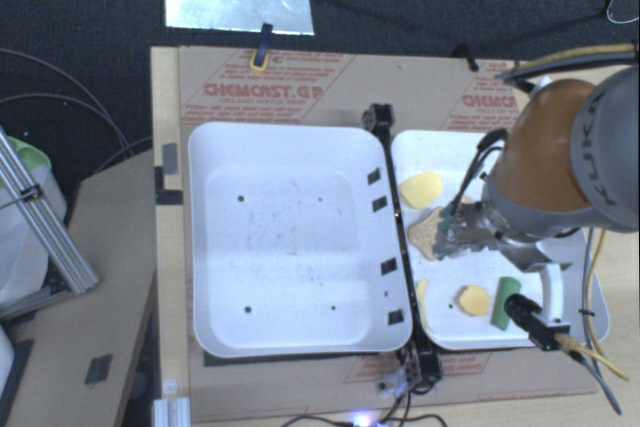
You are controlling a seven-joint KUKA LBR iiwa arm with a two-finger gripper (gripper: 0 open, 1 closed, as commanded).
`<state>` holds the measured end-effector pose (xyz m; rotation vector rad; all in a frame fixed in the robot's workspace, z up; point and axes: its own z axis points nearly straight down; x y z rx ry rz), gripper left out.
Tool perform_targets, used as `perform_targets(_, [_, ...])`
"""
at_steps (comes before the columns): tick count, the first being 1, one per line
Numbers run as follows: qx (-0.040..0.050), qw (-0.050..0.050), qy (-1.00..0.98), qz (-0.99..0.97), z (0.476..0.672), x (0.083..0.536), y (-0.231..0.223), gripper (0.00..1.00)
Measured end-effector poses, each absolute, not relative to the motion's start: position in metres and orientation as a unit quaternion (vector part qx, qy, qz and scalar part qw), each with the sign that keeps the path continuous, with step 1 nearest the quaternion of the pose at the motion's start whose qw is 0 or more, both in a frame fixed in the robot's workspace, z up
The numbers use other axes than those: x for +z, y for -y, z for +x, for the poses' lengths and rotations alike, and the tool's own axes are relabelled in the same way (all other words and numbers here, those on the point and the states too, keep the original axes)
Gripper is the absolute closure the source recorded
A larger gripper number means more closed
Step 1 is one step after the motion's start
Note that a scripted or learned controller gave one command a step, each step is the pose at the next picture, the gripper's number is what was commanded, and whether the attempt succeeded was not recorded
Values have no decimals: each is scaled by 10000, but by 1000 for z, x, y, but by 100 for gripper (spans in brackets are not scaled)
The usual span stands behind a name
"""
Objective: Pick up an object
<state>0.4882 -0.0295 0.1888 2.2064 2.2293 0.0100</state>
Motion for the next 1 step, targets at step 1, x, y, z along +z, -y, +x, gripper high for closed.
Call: perform_targets(1, [40, 31, -7104, 7037, 488, 282, -17, 100])
